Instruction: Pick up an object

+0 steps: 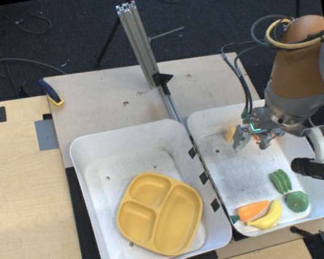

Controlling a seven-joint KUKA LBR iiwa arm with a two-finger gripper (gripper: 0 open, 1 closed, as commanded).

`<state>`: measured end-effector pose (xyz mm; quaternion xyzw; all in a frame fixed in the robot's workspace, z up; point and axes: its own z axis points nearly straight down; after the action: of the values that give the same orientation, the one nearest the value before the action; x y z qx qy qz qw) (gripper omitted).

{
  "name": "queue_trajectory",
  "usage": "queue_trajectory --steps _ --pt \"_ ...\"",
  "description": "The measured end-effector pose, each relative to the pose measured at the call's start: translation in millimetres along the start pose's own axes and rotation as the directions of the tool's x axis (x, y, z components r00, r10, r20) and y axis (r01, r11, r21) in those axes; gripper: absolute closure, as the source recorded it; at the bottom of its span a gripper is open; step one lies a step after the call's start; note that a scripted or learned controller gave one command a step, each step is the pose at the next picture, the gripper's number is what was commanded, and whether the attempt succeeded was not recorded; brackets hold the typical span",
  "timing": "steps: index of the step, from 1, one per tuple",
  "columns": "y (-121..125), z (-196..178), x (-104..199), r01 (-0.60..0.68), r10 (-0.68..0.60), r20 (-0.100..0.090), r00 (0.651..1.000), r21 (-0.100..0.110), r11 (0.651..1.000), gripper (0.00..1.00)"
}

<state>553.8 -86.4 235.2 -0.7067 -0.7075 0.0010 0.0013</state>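
Note:
My gripper (251,141) hangs over the back part of the right bin (244,173), open, with bare bin floor between its fingers. A small yellow piece (231,133) lies just left of the left finger (239,142), close to it. Toward the bin's front right lie a green ridged piece (280,180) and a round green piece (297,201). An orange carrot (252,210) and a yellow banana (268,217) lie together at the front edge.
The left bin (93,162) holds a yellow divided plate (159,213). A metal post (139,43) rises behind the bins. Black clips (204,177) mark the seam between the bins. The arm's orange band (299,64) stands over the right bin's far right corner.

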Motion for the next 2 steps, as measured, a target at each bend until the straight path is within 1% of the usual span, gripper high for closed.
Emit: queue_trajectory --steps 1,2 --pt "0.4 -0.7 -0.1 0.0 0.0 0.0 1.0 -0.002 1.0 0.0" --pt "-9.1 57.0 -4.3 -0.002 0.002 -0.001 1.0 0.006 1.0 0.0"
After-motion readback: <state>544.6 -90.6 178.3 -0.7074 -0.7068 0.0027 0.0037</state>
